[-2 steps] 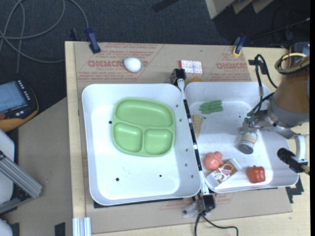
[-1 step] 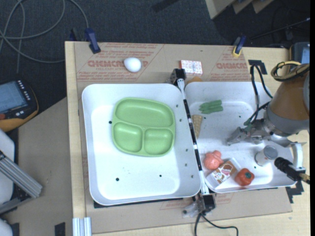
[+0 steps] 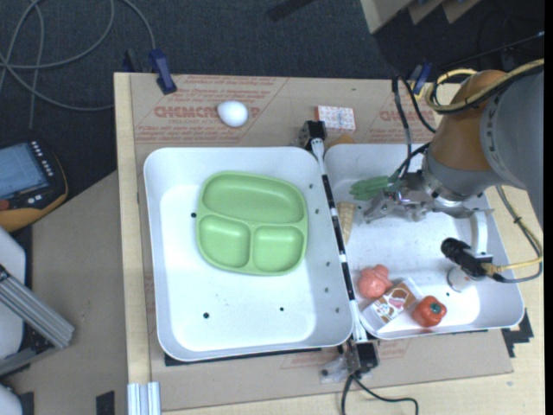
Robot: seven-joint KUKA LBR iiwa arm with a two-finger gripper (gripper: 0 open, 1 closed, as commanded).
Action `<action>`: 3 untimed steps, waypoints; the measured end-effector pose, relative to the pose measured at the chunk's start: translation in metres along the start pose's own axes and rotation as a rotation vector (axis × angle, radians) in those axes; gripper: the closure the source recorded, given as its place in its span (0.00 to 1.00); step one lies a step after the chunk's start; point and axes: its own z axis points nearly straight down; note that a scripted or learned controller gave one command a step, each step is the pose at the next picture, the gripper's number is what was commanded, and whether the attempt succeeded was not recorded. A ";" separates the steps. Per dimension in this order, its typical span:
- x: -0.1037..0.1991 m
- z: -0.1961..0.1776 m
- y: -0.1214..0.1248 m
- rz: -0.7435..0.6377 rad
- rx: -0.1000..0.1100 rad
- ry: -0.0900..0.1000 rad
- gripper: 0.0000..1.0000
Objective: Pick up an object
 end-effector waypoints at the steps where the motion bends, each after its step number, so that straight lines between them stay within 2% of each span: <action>1: 0.015 0.005 0.036 0.001 0.000 -0.001 0.00; 2: 0.009 0.005 0.073 0.001 0.000 -0.002 0.00; 3: 0.025 0.005 0.070 0.001 0.003 -0.001 0.00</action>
